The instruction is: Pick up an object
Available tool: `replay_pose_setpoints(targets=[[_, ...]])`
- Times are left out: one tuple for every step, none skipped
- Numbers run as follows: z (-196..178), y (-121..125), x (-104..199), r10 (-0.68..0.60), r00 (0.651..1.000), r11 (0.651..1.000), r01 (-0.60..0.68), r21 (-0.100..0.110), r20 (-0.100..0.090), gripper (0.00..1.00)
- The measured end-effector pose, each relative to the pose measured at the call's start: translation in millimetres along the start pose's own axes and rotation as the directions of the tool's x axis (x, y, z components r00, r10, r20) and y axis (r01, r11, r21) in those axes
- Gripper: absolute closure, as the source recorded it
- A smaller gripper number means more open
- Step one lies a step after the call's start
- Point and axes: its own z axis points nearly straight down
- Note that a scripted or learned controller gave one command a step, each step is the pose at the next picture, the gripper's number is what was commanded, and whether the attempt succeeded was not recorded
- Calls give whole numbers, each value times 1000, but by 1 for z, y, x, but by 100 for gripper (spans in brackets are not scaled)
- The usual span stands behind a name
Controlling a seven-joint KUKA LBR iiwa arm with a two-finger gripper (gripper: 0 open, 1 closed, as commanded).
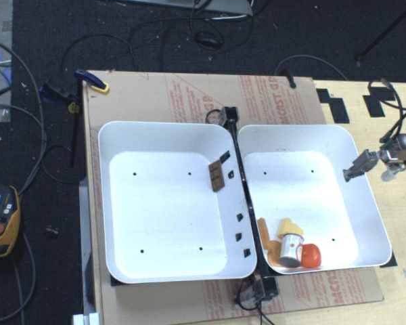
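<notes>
near the lower edge of the view, a small cluster of objects is seen in the near corner of the right bin (365, 202): a red tomato-like ball (311, 255), a small tin can (291, 249) lying on its side and touching the ball, a yellow piece (289, 227) just behind the can, and an orange stick-shaped item (265, 239) lying along the bin's left wall. the exact nature of the yellow piece cannot be made out; it may be a soft toy or a wedge of play food.

the left bin (122, 181) is set side by side with the right one on a brown cardboard sheet (189, 93) that covers the tabletop. a small brown rectangular block (216, 177) is seen against the left bin's right wall, tilted up the slope.

the gripper (355, 169) is seen at the right rim of the right bin, reached in from the right and held above the bin's upper right part, well apart from the cluster in the near corner. whether the fingers are spread or closed cannot be told at this scale; nothing is seen between them.

a blue and yellow clamp (91, 81) is fixed at the far left corner of the cardboard. cables are strewn over the dark floor (47, 32) beyond, and a yellow-edged handheld device (0, 219) lies at the left edge.
</notes>
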Motion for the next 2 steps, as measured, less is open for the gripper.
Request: replay_pose_setpoints(targets=[[-4, 51, -8, -1, 1000, 1000, 1, -1, 1, 0], [-11, 85, -8, -1, 1000, 1000, 1, -1, 0, 0]])
